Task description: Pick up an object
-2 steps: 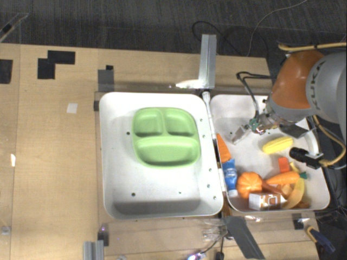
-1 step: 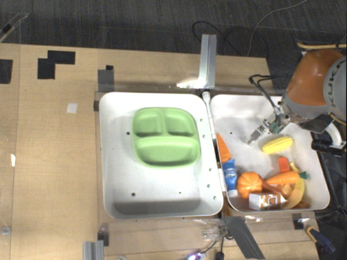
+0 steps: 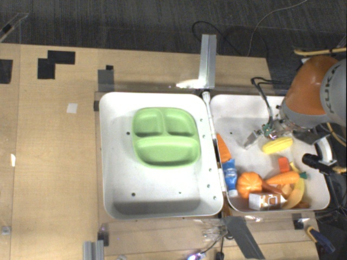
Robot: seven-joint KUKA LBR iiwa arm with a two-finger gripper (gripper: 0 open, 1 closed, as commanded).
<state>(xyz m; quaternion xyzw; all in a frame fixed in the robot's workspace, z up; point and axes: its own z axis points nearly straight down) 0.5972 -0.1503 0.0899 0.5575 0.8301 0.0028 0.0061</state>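
Note:
My gripper (image 3: pixel 259 135) hangs over the middle of the right bin (image 3: pixel 238 112), below the grey wrist and orange band at the right. A yellow ribbed object (image 3: pixel 277 144) lies right against the gripper's lower right side; whether it is gripped is unclear. Along the bin's front lie a round orange fruit (image 3: pixel 249 183), an orange and blue bottle (image 3: pixel 227 166), a small orange block (image 3: pixel 283 163), an orange carrot-like piece (image 3: pixel 286 177), a yellow banana (image 3: pixel 297 193) and a brown and white packet (image 3: pixel 265 201).
The left bin (image 3: pixel 116 161) holds a green divided plate (image 3: pixel 165 135). A metal post (image 3: pixel 207 58) stands behind the wall between the bins. Cables trail at the back right. The wooden bench (image 3: pixel 49 161) stretches to the left.

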